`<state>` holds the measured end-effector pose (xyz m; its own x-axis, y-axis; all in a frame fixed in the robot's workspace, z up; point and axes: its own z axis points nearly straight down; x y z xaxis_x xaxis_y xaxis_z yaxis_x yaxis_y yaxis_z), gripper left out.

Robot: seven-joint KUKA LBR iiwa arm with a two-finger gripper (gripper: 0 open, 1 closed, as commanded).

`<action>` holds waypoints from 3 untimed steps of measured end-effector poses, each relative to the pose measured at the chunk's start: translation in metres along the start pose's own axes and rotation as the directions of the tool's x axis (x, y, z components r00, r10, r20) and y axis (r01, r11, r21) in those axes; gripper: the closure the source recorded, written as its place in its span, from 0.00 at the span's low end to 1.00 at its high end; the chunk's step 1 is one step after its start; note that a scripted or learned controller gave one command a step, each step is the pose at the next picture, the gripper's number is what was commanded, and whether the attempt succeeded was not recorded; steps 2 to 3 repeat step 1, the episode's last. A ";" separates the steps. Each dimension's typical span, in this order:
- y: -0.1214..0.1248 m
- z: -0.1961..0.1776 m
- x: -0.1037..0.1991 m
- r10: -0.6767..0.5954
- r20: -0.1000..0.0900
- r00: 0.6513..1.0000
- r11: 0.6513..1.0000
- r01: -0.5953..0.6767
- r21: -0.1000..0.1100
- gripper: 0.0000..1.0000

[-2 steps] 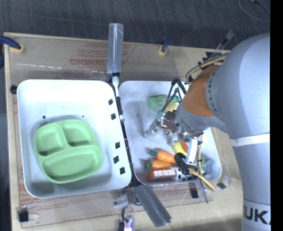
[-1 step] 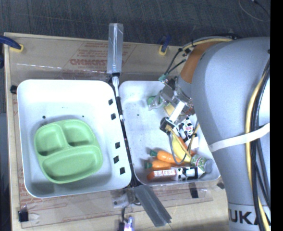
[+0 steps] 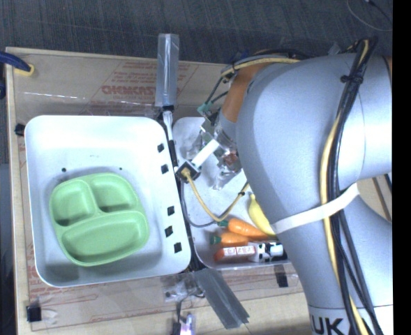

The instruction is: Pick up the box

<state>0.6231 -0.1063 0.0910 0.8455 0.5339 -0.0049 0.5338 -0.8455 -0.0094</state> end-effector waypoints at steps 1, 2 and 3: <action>0.048 -0.050 -0.079 0.212 -0.003 0.977 0.977 -0.212 -0.002 0.00; 0.048 -0.050 -0.079 0.212 -0.003 0.977 0.977 -0.212 -0.002 0.00; 0.048 -0.050 -0.079 0.212 -0.003 0.977 0.977 -0.212 -0.002 0.00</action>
